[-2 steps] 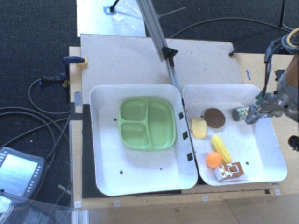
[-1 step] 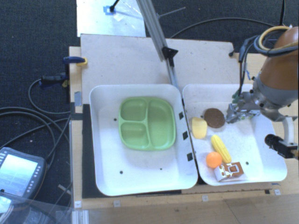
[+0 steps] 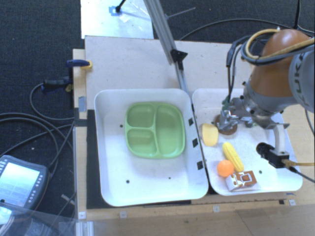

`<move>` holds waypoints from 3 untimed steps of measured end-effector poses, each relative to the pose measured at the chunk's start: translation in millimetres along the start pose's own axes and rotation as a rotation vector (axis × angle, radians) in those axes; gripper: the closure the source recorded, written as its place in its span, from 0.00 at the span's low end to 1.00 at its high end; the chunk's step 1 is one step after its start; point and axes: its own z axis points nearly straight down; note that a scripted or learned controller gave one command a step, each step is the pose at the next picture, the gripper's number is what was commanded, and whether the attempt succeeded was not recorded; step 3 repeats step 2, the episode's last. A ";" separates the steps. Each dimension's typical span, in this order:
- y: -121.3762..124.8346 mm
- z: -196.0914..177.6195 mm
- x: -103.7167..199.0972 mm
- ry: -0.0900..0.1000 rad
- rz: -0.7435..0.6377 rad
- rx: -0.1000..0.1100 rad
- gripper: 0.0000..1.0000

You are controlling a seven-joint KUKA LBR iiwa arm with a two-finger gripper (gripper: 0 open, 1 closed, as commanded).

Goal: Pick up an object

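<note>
- Bench point(image 3: 128, 63): pale board carrying two shallow white bins side by side, seen from above at a slant.
- Left bin point(image 3: 106, 181): holds a green plate point(image 3: 155, 130) with three compartments, lying flat near the bin's middle; nothing rests on the plate.
- Right bin point(image 3: 290, 181): holds the loose objects, all in its near and middle part.
- Yellow block point(image 3: 210, 134): pale, rounded, lying just beside the bin's left wall.
- Corn point(image 3: 233, 156): yellow cob lying slantwise, below and to the right of the block, near but apart from it.
- Orange ball point(image 3: 225, 168): just beside the corn's lower end, toward the left.
- Box point(image 3: 241, 180): small, brown and white, lying flat near the front rim, just right of the ball.
- Brown disc point(image 3: 227, 127): small round item directly under the gripper, partly hidden by it.
- Arm point(image 3: 278, 68): grey with an orange band, reaching in from the right over the far half of the right bin.
- Gripper point(image 3: 227, 118): metallic, pointing down over the brown disc, just right of the yellow block; whether its fingers are spread or closed cannot be told, and no object is seen between them.
- Black fitting point(image 3: 269, 154): dark part with a cable, over the right bin's right side.
</note>
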 end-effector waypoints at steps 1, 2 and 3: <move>20.3 -4.5 52.0 0.000 -0.001 -0.002 1.00; 27.8 -9.0 103.1 0.001 -0.001 -0.002 1.00; 27.8 -9.0 103.1 0.001 -0.001 -0.002 1.00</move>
